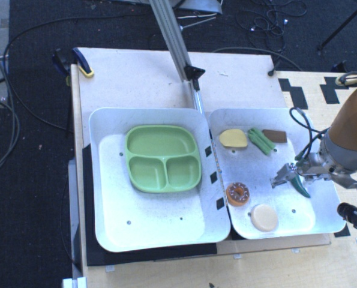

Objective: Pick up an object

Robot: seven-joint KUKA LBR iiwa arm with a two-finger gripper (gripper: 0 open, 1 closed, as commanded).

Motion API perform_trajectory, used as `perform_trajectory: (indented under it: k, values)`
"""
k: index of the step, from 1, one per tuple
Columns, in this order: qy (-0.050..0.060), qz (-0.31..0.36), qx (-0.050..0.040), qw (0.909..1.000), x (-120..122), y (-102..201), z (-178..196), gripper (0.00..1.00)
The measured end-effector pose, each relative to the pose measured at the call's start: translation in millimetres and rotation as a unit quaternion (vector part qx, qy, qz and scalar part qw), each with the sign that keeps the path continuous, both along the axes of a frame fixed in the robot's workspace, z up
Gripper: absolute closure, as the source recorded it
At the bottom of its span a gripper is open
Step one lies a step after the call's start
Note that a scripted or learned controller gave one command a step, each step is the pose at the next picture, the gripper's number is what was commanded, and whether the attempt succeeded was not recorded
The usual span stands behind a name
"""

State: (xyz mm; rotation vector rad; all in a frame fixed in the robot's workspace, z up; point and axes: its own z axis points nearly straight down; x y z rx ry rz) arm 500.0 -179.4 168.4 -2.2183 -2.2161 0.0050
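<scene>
A pale wooden bench stands on a dark floor strewn with black cables, and it carries two shallow white bins side by side.

In the right bin lie the loose things. A dark green piece sits near the bin's right side, right at the gripper — it lies under or against the fingertips, and I cannot tell whether the fingers close on it or merely touch it. The gripper comes in from the right, low over the bin floor, its metal fingers pointing left; how far apart they stand is not clear from this angle. Behind it the grey wrist and the orange band rise toward the right edge.

Left of the gripper, near the wall between the bins, lies a donut with brown icing. Just below and right of it rests a pale round disc, close to the front rim. Toward the back of the bin sit three things in a row: a yellow piece, a light green ribbed piece set slantwise beside it, and a brown block touching that green piece at its far end.

The left bin holds a green tray with three compartments — one long, two small. A grey metal pole slants up from the back of the bins, and a blue and yellow clamp sits at the bench's back left corner.
</scene>
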Motion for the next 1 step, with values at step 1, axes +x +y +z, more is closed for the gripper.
perform_trajectory:
  k: [1]
  values:
    - [-0.001, 0.000, -0.0003, 1.0000, 7.9, -1.4, -58.8, 0.00]
